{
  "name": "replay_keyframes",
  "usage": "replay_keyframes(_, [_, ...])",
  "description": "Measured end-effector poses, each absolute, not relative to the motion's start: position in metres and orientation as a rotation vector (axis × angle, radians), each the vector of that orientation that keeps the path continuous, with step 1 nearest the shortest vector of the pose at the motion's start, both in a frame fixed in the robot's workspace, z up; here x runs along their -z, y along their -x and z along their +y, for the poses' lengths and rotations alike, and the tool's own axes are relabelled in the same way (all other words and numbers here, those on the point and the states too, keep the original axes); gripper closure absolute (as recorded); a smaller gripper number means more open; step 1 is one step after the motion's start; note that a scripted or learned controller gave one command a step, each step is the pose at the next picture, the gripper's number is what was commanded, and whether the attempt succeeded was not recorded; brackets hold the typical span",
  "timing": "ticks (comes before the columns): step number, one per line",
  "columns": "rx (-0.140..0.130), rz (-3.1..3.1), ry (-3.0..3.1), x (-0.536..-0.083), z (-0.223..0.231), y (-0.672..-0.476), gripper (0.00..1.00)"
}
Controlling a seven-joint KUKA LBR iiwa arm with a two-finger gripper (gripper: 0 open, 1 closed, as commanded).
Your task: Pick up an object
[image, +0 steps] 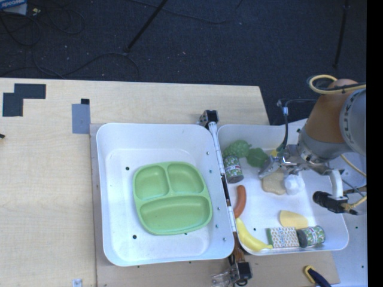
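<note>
- while the arm [335, 121] reaches in from the right, its gripper [281, 167] hangs low in the right bin [341, 235]
- whether the fingers are clenched, i cannot tell
- just beneath lies a tan cookie [274, 185] (touching a white lump [293, 184])
- left bin [108, 160] holds a green plate [172, 197]

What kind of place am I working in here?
Probably a robotics lab: an arm over two white bins on a plywood bench, toy food like a banana, cables on dark carpet.

Bench [48, 190] (two white bins [114, 154])
</note>
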State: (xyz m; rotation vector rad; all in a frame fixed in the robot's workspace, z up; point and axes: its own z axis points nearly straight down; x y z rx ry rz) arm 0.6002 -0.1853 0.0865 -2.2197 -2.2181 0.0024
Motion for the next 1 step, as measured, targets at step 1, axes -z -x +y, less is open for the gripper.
replay_keyframes(1, [-0.001, -2.218, 2.221, -0.087, -0.1746, -0.5608, 0.0])
